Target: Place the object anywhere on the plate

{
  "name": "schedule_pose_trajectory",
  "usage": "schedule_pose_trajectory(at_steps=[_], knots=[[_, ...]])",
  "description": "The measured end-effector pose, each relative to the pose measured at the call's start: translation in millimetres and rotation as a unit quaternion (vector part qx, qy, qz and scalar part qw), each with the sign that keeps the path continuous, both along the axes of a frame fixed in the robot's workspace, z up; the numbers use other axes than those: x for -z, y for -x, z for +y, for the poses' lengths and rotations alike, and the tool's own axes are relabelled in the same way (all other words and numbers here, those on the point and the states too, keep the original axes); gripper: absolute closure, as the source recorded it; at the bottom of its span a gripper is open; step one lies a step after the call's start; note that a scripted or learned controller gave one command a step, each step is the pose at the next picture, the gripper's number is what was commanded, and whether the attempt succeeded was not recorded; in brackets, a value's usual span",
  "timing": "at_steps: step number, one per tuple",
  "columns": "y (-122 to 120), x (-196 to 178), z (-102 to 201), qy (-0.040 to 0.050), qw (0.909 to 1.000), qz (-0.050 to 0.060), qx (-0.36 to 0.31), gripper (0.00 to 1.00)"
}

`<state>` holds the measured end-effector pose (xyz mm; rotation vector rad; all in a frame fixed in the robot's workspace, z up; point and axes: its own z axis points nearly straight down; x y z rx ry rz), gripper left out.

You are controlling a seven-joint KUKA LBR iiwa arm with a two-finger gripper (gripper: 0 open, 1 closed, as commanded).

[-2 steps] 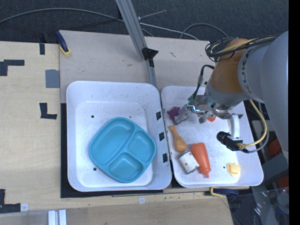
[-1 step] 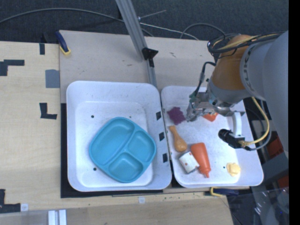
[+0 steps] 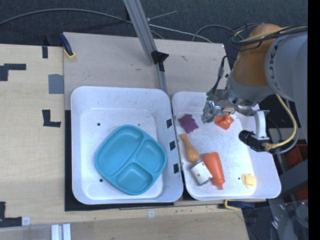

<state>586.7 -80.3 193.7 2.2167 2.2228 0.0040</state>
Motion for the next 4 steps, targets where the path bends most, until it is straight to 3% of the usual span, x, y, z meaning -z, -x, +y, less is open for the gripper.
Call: schedule_pose_trajectory(at_steps=[1,4], knots=[[0,-10,1,-0.0001,1.0000,0.002,0.000,1.00],[66,-18,166,-0.0005,1.0000,0.004,-0.002,1.00]])
